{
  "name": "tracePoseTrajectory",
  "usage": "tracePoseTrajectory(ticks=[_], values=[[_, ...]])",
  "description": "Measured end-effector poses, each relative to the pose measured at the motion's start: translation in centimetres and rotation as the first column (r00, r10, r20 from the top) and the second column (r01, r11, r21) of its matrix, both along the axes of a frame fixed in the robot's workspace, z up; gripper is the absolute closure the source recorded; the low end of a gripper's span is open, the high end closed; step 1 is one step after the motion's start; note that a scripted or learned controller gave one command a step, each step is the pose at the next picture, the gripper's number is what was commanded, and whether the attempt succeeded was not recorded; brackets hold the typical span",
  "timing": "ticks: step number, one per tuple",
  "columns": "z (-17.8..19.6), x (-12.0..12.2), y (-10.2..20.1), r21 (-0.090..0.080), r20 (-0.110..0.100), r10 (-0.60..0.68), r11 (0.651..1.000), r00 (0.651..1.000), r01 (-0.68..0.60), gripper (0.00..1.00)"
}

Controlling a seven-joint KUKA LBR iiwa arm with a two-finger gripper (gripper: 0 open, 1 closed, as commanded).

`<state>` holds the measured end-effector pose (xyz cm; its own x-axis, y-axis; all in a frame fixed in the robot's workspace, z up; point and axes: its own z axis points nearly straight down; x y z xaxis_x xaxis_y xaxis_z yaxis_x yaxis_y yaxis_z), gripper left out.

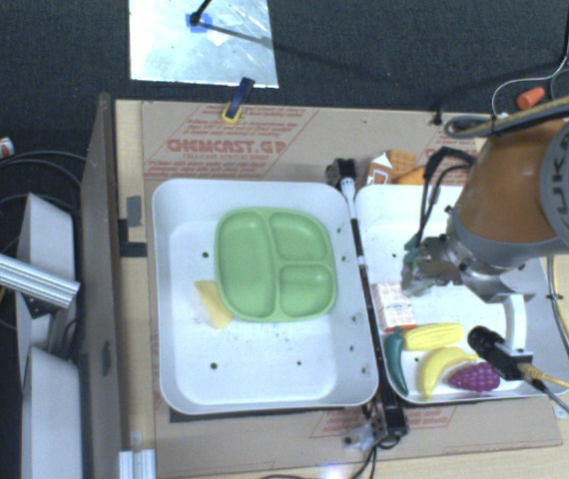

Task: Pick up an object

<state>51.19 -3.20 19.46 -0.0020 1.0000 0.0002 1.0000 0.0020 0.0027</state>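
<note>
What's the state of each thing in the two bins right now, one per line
green divided plate: flat in left bin, upright.
yellow piece: beside the plate's lower left edge.
bananas: lying in right bin.
purple grapes: beside the bananas.
small card: flat.
gripper: low over right bin.

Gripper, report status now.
Gripper low over right bin, grasp unclear. Banana and grapes loose nearby. Arm covers much of the bin.

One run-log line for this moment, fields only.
arm: over right bin | claw: low above small card | bananas, purple grapes: untouched | left bin: green divided plate
</note>
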Motion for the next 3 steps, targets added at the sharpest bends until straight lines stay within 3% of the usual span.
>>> tracePoseTrajectory(ticks=[1,2,3], values=[[-1.0,7.9,9.3,0.002,0.006,0.012,1.0,1.0,-0.012,1.0],[1.0,9.1,18.8,0.004,0.003,0.011,1.0,1.0,-0.011,1.0],[1.2,5.1,17.2,-0.001,-0.004,-0.002,1.0,1.0,0.002,1.0]])
